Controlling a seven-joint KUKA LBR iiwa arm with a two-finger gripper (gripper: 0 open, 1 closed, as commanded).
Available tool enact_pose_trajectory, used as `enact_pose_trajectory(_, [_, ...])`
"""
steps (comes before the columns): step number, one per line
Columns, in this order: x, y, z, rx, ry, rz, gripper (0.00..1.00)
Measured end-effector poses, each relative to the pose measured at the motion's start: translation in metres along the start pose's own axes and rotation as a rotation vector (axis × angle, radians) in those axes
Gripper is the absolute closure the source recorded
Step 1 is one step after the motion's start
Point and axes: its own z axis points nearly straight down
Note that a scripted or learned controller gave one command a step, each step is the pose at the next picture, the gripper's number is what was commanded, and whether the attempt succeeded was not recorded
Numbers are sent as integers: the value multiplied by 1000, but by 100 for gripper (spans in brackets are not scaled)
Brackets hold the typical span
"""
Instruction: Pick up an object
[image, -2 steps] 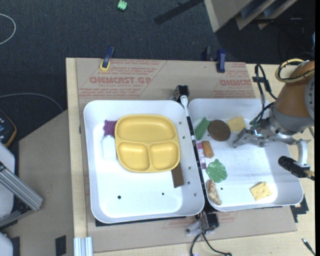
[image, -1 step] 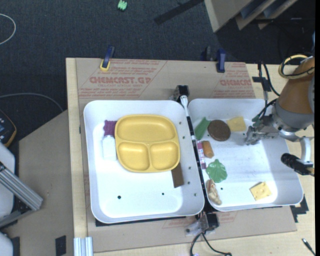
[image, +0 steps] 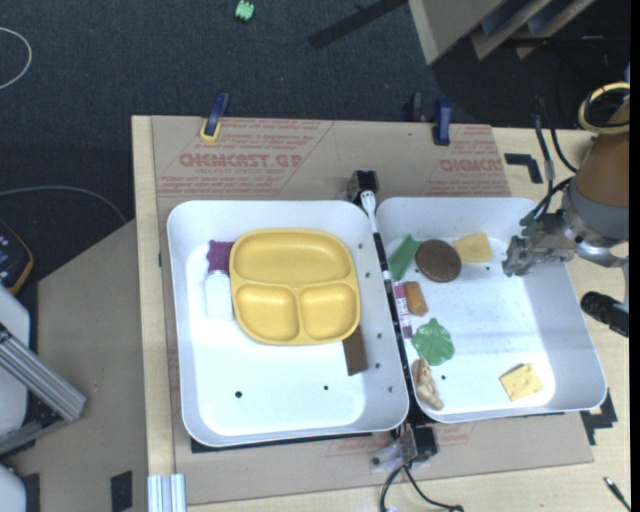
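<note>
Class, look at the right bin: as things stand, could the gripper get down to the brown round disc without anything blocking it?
Probably yes. The gripper hangs just right of the pale yellow block, which lies between it and the brown disc; from above the disc is uncovered.

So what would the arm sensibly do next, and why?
Probably slide a little to the picture's left and come down over the pale yellow block. The tool sits at the right bin's upper right, nothing visibly in it, and that block is the nearest thing, with the brown disc just past it. The cheese wedge lies farther off, near the bin's front edge.
</note>
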Motion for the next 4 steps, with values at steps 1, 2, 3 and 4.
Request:
enact_pose_trajectory(1, [4,5,-64,-2,0,-1,100])
enact_pose_trajectory(2, [4,6,-73,3,1,0,100])
enact_pose_trajectory(3, [46,-19,-65,12,5,-1,100])
enact_pose_trajectory(4, [97,-50,-64,12,6,-2,100])
